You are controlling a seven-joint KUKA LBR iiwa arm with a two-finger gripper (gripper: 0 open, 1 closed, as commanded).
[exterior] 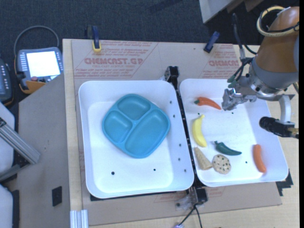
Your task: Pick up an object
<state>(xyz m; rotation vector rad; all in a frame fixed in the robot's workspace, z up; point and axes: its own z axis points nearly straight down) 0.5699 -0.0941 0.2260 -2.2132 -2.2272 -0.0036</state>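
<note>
**A:** What is seen of the bench and its surroundings?

**B:** A pale cardboard-covered bench top (pixel 142 56), printed with red lettering, is seen from above against a dark carpeted floor (pixel 118 8). Two shallow white plastic bins are set side by side on it, the left bin (pixel 95 175) and the right bin (pixel 275 167) meeting at a black seam. A handheld control pendant with a lit white screen (pixel 42 63) is seen off the bench's far left corner.

**A:** What is held in the bins?

**B:** A blue plastic plate divided into three compartments (pixel 137 126) is laid in the left bin. In the right bin, an orange toy chilli pepper with a green stem (pixel 209 102) is placed near the far edge, with a yellow toy banana (pixel 198 132) just below it. A tan wedge-shaped toy (pixel 203 159) and a round brown toy cookie (pixel 221 164) are found touching near the front, a dark green toy pepper (pixel 227 149) just behind them, and an orange toy carrot (pixel 259 157) apart on the right.

**A:** And the arm?

**B:** The grey two-finger gripper (pixel 230 102) is positioned over the right bin, just beside the chilli's tip. Nothing is seen between its fingers; whether they are spread or closed cannot be told. The other toys are well clear of it.
</note>
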